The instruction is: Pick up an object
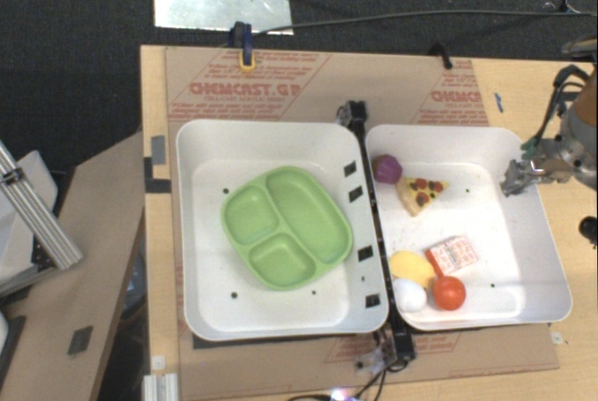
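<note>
In the camera view, two shallow white bins stand side by side on a bench covered with brown board. The left bin [201, 231] holds a green divided plate [285, 226] with three compartments, lying near its centre. The right bin [533, 231] holds the small things the task may choose from. A purple round piece [387, 169] lies near the upper left corner, and just beside it is a toy pizza slice [421, 193] with red dots. Lower down there is a small red and white packet [453, 253], a yellow piece [411, 265], a white egg-like piece [408, 294] and a red ball like a tomato [449, 293]; these four are close together, some touching.

The gripper [517, 179] is at the right edge of the right bin, above its rim, well apart from all the objects. It is too small and blurred here, so I cannot tell how the jaws stand, and nothing is seen in them.

In my judgement these are toy foods, so they are probably light and stiff, with smooth, perhaps slippery, surfaces. The round ones may roll away when pushed. The pizza slice is flat and stands free, so taking it across its narrow sides looks easier than in the crowded lower group.

On the brown board the red print reads "CHEMCAST GP", repeated in several places. The packet has some print, but it is too small to read.
</note>
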You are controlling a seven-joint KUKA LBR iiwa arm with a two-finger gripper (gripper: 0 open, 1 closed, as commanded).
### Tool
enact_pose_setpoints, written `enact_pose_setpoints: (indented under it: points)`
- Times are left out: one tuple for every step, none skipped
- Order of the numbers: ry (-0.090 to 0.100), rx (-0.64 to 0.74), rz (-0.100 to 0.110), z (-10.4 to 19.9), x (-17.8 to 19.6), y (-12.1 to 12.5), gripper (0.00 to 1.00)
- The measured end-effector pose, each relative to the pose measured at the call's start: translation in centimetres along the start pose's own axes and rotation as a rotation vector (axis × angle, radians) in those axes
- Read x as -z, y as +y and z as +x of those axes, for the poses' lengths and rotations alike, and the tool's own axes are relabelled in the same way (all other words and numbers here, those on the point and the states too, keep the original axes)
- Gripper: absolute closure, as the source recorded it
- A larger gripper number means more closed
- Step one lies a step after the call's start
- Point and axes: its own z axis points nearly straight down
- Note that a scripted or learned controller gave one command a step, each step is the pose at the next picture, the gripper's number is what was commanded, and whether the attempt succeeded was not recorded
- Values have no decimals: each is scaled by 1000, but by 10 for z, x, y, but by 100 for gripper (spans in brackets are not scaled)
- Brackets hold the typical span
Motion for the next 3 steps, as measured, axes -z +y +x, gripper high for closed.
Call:
enact_pose_setpoints:
  points:
    - [1, 1, 4, 0, 13, 1, 100]
    - [3, 4, 5, 56, 23, 12, 100]
    - [3, 5, 4, 111, 16, 33, 100]
